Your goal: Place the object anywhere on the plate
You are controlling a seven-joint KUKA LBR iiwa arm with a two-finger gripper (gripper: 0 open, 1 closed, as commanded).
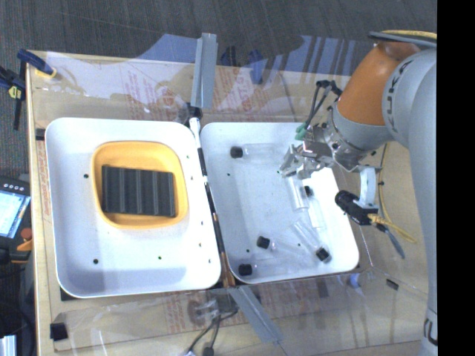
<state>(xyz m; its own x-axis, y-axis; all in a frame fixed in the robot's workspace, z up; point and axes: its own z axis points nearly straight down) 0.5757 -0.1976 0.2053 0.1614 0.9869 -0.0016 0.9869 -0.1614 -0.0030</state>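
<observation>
End effector: the end effector [303, 163] hangs over the upper right part of the right bin [223, 199]; how its fingers stand I cannot tell, and nothing shows held between them.
Object: which piece is the task's object is unclear. The candidates are clear, glassy pieces [308, 221] lying just below the end effector on the bin floor, hard to separate from the white.
Plate: the yellow plate [111, 158] with a dark ribbed insert [139, 191] sits in the left bin [67, 258], well apart from the end effector, to its left across the divider.
Risk, grasp: the clear pieces are slick and low, so, by my judgement, a closing grip could slide off or come up with nothing.
Risk, carry: the route crosses both bin rims; a loose hold could drop the piece short of the plate.
Risk, clutter: cables by the wrist [326, 99] could snag.
Count: two bins, one plate, one insert, about five small black pieces [237, 153] in the right bin, clear pieces uncertain, two or three.
Tabletop: the tabletop [111, 80] carries printed sheeting around the bins.
</observation>
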